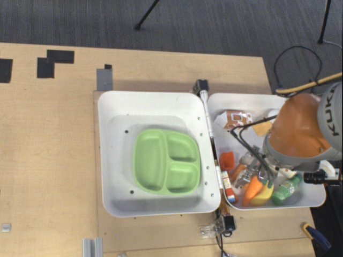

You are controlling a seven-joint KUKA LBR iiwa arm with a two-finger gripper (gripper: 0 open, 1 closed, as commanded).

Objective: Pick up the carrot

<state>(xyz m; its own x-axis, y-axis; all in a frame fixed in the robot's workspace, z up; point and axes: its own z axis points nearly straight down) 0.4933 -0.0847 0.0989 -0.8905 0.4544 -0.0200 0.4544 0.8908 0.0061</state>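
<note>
Claw sits low in my right-hand shallow white bin, its state hidden by clutter, just above the small tapered orange carrot beside a yellow piece.

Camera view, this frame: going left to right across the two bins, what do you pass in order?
Left bin → green divided plate → rail between the bins → small red block → carrot → yellow item → green item. The hand hangs over the carrot area, so I left it unordered.
</note>
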